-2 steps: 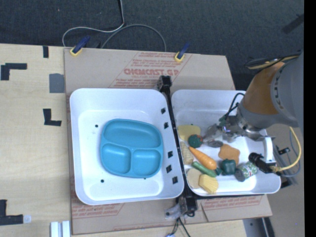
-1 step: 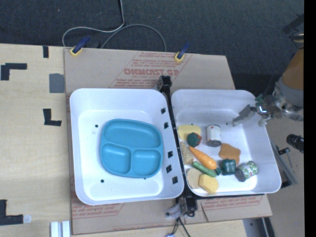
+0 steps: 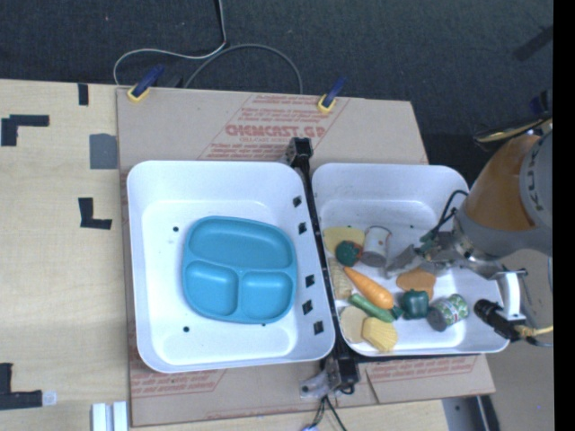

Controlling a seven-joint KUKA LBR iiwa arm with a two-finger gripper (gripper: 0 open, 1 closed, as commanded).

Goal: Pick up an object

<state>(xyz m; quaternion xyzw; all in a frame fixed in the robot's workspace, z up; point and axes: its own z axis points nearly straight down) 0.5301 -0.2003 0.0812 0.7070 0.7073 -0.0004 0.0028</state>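
Reaching in from the right, my pincer [image 3: 406, 257] sits low inside the right bin [image 3: 395, 182], its dark metal tips pointing left toward the pile of toy food. How wide it stands I cannot tell; the tips blur into one grey shape, and nothing shows clearly between them. Behind it, my arm [image 3: 508, 196] shows its orange band over the bin's right wall.

Just left of the tips stands a small clear cup [image 3: 375, 241], touching or nearly touching them. Beside the cup, further left, lies a pale yellow slice [image 3: 340, 237] with a small green ball [image 3: 347, 252] against its near edge. Right under the pincer rests a flat orange-brown piece [image 3: 415, 280]. An orange carrot [image 3: 370, 285] lies at a slant nearer the bin's middle, its green end [image 3: 372, 310] running toward the near wall. Next to that come a dark teal piece [image 3: 414, 304] and a small greenish can [image 3: 448, 312] on its side. A yellow corn chunk [image 3: 380, 333] sits closest to the near rim.

Left of all this, the left bin [image 3: 162, 187] holds a blue divided plate [image 3: 239, 268], well apart from my pincer. Both bins rest on a cardboard sheet [image 3: 225, 124] over the wooden bench [image 3: 54, 259].
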